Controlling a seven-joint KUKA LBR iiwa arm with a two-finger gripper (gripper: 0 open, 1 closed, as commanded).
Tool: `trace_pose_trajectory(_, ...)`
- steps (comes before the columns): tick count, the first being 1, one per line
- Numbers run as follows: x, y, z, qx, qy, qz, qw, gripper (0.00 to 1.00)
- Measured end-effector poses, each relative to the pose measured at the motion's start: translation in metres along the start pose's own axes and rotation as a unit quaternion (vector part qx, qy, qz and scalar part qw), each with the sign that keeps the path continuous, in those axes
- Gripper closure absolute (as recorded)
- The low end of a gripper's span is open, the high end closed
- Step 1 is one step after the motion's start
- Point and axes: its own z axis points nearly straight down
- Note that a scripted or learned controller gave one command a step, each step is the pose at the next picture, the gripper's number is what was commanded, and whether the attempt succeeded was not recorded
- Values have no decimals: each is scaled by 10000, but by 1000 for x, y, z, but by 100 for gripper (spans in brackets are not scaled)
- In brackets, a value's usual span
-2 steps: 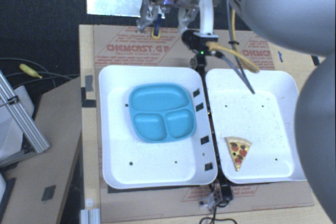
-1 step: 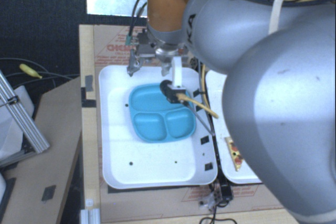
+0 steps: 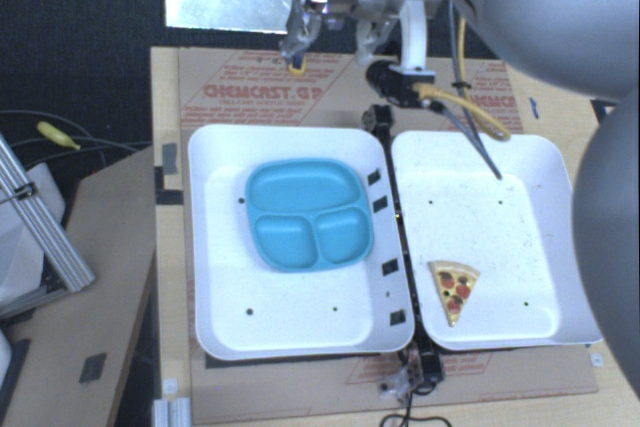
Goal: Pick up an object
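Hand (image 3: 335, 33) raised behind 2 bins, fingers apart, holding nothing. Pizza slice (image 3: 454, 289) flat in right bin (image 3: 520, 165); blue plate (image 3: 308, 214) fills left bin (image 3: 220, 315). Slice likely easier target.

Plate (image 3: 305, 215) light blue; pizza slice (image 3: 454, 289) yellow, red-spotted; bins (image 3: 215, 315) white

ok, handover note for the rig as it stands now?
Gripper: raised above the bench behind the bins, fingers apart, nothing between them.
Left bin: blue divided plate lying flat near the middle.
Right bin: toy pizza slice near the front left corner, tip pointing forward.
Done: nothing picked yet.
Left: descend on one object, close, lift. The pizza slice looks like the easier grasp; the plate is probably too wide except at its rim.
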Motion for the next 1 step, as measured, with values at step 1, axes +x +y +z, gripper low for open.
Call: trace_pose_trajectory(1,22,13,158,158,-41,-14,9999,0)
